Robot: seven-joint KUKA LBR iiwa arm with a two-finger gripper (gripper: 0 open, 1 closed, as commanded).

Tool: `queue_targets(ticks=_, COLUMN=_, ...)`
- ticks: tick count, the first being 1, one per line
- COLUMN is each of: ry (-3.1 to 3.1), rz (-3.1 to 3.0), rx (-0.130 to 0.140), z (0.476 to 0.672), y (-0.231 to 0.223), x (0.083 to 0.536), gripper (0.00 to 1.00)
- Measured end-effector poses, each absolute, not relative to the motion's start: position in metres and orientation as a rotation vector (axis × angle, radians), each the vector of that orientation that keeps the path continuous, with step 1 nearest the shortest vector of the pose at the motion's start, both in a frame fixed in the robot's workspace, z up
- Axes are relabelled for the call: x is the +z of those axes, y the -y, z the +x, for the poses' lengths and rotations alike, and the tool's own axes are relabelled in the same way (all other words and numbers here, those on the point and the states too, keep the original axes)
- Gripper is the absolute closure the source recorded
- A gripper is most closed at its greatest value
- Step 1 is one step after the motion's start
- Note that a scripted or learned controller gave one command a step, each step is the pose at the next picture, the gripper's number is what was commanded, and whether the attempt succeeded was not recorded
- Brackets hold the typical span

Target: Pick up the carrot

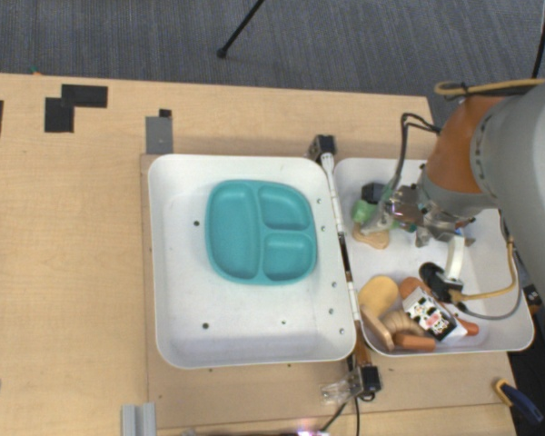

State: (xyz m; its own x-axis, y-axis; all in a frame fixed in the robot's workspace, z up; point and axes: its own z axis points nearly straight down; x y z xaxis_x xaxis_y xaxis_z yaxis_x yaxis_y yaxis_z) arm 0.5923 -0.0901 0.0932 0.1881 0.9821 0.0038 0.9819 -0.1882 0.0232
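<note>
Two white bins (163, 271), one teal plate (259, 232) (three compartments).

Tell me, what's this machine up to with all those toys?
A grey and orange robot arm reaches from the right into the right-hand bin, which holds a pile of toy food. Its end effector hangs over the bin's upper part. The left bin holds a teal divided plate.

- One fixed camera looks down from above at a slant on the pale wooden bench (64, 271), far enough off to take in both bins.
- The shallow white left bin (177, 325) sits near the middle of the frame, and the shallow white right bin (513, 339) lies towards the right edge.
- Grey carpeted floor (118, 16) fills the top strip.
- The grey arm with the orange band (500, 153) enters from the right.
</note>
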Motion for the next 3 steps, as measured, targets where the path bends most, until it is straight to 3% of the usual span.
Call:
queue_targets(ticks=1, ry=-2.246, rz=2.163, rx=0.028, z=0.548, y=0.086, x=0.094, gripper=0.00)
queue_targets(ticks=2, ry=-2.251, rz=2.155, rx=0.038, z=0.551, y=0.084, x=0.107, gripper=1.00)
queue_targets(ticks=3, ry=-2.251, rz=2.157, rx=0.036, z=0.551, y=0.084, x=0.106, gripper=0.00)
